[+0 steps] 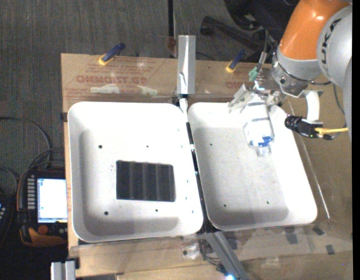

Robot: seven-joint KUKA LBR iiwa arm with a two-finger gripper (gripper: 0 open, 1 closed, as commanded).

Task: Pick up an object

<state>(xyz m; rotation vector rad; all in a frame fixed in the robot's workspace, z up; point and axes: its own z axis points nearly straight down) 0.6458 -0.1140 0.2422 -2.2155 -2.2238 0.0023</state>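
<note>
Near right bin's (pixel 296 214) back rim: pincer (pixel 259 134).

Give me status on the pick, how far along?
Looks mid-pick. The gripper is over the right bin, with a clear plastic bottle hanging directly below it, apparently raised. Whether the grip is secure is unclear. The black ridged object in the left bin lies untouched.

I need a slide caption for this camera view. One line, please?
Arm's gripper above the right bin, clear bottle hanging just below it; dark tray in left bin.
</note>
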